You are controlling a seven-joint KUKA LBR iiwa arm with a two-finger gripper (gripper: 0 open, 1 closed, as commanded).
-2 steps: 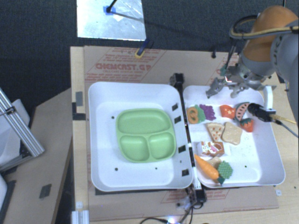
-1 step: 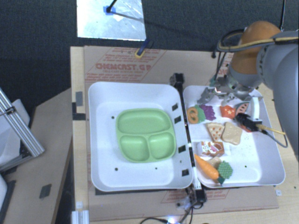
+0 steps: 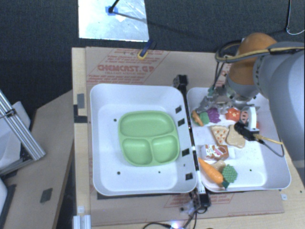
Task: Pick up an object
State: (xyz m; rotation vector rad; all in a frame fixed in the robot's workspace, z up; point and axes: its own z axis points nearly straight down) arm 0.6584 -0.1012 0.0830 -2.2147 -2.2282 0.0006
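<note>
Looking down at the right bin (image 3: 276, 175) from my remote seat, I've got the tool (image 3: 213, 100) dipped in at the far-left corner, and honestly I can't tell how it's set, the wrist hides too much. Nothing visibly caught in it.

The toy food is all piled on the tool's side of the bench (image 3: 52, 128), which makes sense since that's the bin to pick from. Right below the tool there's a purple grape bunch (image 3: 214, 114), bumpy and rounded, with an orange-yellow piece (image 3: 197, 118) just to its left. Beside the grapes sits a red chunk (image 3: 233, 114). Nearer the camera: a flat pizza wedge (image 3: 219, 134), a bread slice (image 3: 235, 137), then a smooth tapered carrot (image 3: 210, 171) touching a knobbly green broccoli (image 3: 229, 174).

The left bin (image 3: 102, 185) holds a glossy green divided plate (image 3: 148, 137), three compartments.

My guess is the grapes are the target, being closest.
</note>
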